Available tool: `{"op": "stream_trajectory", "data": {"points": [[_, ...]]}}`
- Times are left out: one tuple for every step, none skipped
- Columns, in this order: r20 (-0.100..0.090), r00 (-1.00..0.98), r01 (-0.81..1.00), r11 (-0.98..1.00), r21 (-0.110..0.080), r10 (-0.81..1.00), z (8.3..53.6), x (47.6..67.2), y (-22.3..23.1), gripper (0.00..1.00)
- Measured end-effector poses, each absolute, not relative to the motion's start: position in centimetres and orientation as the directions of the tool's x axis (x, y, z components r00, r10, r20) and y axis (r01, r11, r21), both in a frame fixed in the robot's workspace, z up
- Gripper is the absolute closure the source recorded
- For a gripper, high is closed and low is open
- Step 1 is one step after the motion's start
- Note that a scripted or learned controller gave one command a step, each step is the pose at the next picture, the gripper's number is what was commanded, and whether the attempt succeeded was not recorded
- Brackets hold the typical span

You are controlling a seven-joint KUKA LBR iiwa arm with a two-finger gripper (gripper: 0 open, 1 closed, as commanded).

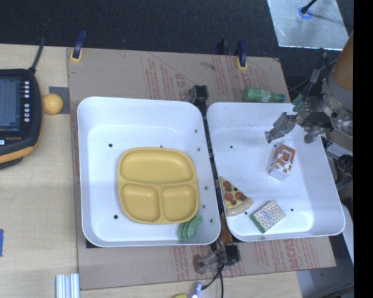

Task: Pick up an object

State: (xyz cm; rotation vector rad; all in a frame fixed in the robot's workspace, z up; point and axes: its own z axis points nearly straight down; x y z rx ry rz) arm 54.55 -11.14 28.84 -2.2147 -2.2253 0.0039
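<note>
bins sat side by side on a sheet of cardboard [174, 73] laid over the wooden worktop [25, 216]. the left bin [90, 166] carried a yellow divided plate [157, 184] near its middle, with a small green toy [189, 228] just beside the plate's lower right corner, against the bin's front wall. the right bin [323, 216] held three loose things: a small white and orange carton [282, 161] towards its middle right, a pizza slice toy [233, 197] at its left wall, and a flat green and white patterned packet [268, 215] near the front, just right of the pizza slice.

the end effector [296, 128] hung over the back right part of the right bin, its two dark fingers spread apart with nothing between them. the carton lay just in front of it, apart from the fingers. the grey arm [336, 107] reached in from the right edge, an orange patch showing at its upper end.

beyond the bins, a green bottle [264, 95] lay on its side on the cardboard behind the right bin. a black and orange handheld pendant [9, 120] rested on the worktop at far left, with a yellow ball [52, 103] just beside it. two blue and yellow clamps [78, 45] gripped the cardboard's far edge
</note>
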Motion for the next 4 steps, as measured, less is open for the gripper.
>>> {"op": "stream_trajectory", "data": {"points": [[-0.001, -0.004, 1.0, 0.004, -0.005, 1.0, 19.3, 57.0, -16.0, 0.0], [-0.001, -0.005, 1.0, 0.005, -0.005, 1.0, 11.5, 57.8, -19.8, 0.0], [-0.003, -0.008, 1.0, 0.008, -0.006, 1.0, 12.5, 57.8, -19.9, 1.0], [0.0, -0.004, 1.0, 0.004, -0.002, 1.0, 16.4, 61.9, -16.1, 1.0]]}}
